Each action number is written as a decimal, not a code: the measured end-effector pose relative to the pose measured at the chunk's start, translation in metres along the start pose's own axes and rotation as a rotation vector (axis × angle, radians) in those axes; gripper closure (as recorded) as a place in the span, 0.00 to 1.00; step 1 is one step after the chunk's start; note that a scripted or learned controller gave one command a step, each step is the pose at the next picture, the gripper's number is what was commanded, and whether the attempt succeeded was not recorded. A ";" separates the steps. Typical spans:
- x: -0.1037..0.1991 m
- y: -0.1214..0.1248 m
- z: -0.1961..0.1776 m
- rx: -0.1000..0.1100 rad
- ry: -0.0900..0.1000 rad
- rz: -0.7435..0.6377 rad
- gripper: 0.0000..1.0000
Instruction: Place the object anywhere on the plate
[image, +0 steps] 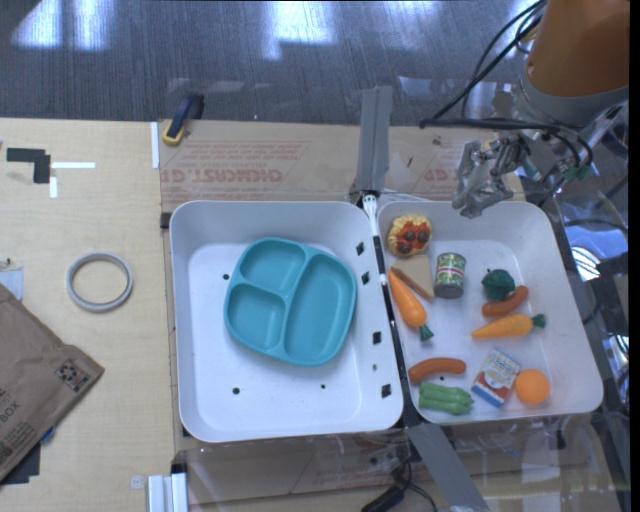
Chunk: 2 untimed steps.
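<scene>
No object picked yet; candidates all sit in the right bin (560, 250). Small can (450, 274) stands upright mid-bin: rigid, light, smooth sides, so grip across the body, though it may slip. Toy carrot (409, 303) beside it looks like hard plastic; take it mid-length. Plate (290, 300), teal with three compartments, lies bare in the left bin (200, 330). Tool (478, 192) hovers at the right bin's far rim; can't tell its state.
</scene>
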<state>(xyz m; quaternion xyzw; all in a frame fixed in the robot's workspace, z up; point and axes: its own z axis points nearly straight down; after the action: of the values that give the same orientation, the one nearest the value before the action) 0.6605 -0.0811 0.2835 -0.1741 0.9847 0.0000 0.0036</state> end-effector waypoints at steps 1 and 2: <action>0.044 -0.049 0.119 -0.002 0.003 -0.181 1.00; 0.035 0.030 0.091 -0.004 0.002 -0.574 1.00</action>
<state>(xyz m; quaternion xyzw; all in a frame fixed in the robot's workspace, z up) 0.6177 -0.0649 0.1922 -0.4457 0.8952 0.0006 0.0021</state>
